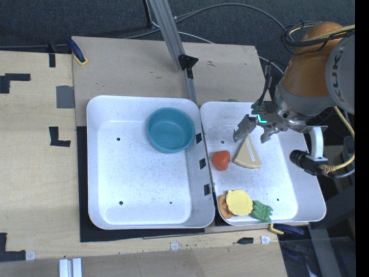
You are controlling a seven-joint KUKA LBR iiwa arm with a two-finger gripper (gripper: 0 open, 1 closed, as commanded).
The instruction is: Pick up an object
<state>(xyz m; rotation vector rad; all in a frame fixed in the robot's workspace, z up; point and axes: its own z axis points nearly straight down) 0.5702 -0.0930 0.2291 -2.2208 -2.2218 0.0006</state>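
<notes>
Wooden table [34,154], two white bins; claw [253,130] spread apart, grasping nothing, over tan plastic wedge [248,154]: light, stiff, slippery; pinch flat sides.

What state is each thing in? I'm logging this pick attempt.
gripper: open, above the wedge, holding nothing
tan wedge: lying flat in the right bin
red ball: resting beside the wedge
yellow and green toy: lying at the bin's near edge
blue bowl: upright in the left bin
</notes>
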